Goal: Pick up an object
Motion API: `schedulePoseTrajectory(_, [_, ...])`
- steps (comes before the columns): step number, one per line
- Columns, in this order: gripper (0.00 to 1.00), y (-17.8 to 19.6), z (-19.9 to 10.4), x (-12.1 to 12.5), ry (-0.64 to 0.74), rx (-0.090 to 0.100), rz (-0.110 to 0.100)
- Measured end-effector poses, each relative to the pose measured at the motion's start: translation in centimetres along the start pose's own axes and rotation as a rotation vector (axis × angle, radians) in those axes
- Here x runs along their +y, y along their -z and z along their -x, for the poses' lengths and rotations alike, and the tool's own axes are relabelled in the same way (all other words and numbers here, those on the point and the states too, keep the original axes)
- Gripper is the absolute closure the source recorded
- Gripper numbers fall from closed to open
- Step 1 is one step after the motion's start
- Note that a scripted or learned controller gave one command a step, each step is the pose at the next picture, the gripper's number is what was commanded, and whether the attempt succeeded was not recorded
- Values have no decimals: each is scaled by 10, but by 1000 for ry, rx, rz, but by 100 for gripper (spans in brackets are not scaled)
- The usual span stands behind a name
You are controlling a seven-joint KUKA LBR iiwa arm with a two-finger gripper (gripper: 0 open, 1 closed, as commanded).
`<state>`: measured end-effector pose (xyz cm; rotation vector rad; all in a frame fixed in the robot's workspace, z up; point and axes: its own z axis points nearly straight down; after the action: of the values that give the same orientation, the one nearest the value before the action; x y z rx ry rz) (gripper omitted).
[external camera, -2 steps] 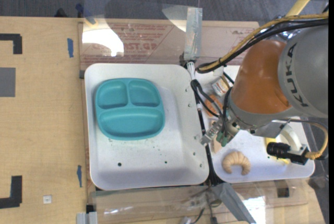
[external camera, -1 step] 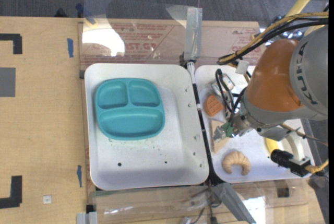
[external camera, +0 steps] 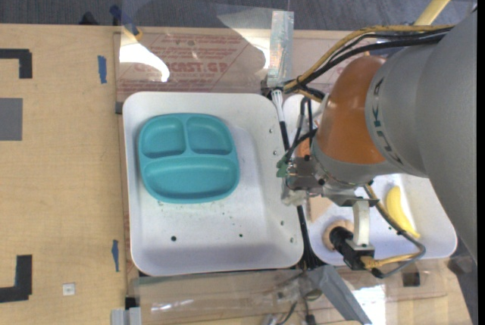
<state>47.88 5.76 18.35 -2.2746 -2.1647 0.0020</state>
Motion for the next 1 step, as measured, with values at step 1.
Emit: schedulePoseTrajectory(1, [100,1,-44,-2,-550,-1,-2])
